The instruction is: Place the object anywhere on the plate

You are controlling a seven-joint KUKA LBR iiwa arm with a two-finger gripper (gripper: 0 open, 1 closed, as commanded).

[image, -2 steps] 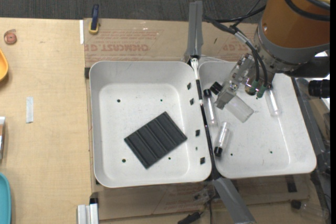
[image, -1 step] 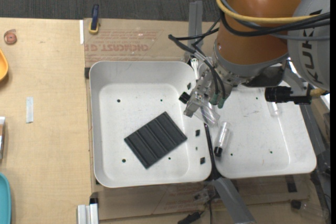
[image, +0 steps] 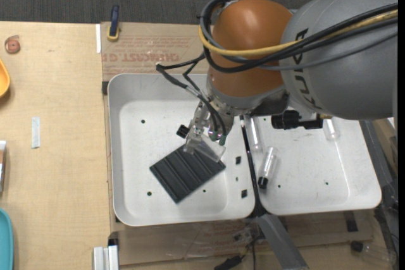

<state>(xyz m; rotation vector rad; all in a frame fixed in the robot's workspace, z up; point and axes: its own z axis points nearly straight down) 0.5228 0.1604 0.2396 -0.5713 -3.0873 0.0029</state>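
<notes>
A black ribbed plate (image: 185,174) lies at a slant on the floor of the left bin (image: 126,136), near its front middle. My gripper (image: 205,139) hangs just above the plate's upper right edge, under the orange wrist band (image: 247,41). Something pale and glossy shows at the gripper's tip, right over the plate's edge, but I cannot make out what it is. A small black piece (image: 182,131) sticks out to the left of the gripper. The arm hides the back right part of the left bin.
The right bin (image: 329,193) holds a clear tube with a dark tip (image: 266,166), a second clear tube (image: 251,136) near the divider, and another clear one (image: 330,129) under the arm. A blue clamp (image: 114,21) sits on the cardboard behind the bins.
</notes>
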